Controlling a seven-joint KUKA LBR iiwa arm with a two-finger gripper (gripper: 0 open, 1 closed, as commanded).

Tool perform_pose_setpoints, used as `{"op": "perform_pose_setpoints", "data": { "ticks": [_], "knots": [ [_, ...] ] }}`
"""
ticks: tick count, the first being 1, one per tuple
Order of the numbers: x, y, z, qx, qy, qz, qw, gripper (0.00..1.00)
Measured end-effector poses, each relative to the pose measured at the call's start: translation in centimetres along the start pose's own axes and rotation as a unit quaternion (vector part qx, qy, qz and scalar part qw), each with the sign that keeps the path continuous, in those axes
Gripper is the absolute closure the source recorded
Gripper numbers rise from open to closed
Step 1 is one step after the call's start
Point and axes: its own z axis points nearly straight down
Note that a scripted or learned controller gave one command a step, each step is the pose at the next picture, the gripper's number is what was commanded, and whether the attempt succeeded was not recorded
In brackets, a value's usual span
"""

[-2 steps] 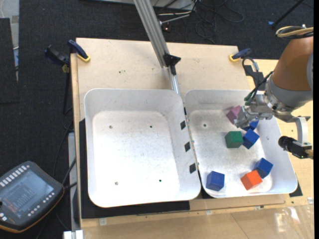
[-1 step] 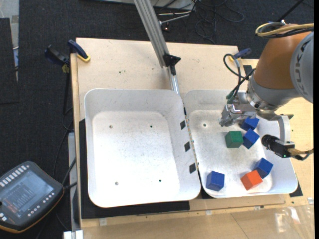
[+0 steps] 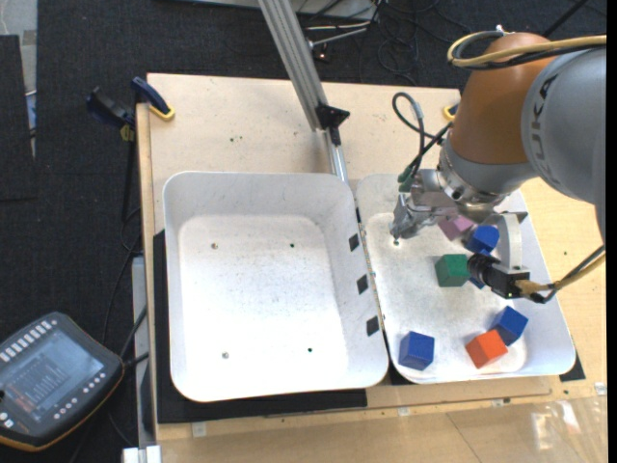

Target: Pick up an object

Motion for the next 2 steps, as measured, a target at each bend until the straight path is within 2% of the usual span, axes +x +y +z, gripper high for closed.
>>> {"op": "perform_pose_setpoints", "data": {
  "ticks": [1,2],
  "knots": [
    [5.4,0.4,0.8,0.002,0.000,0.000,1.0000,1.00],
    [11.7,1.6,0.2,0.000,0.000,0.000,1.0000,1.00]
  ]
}}
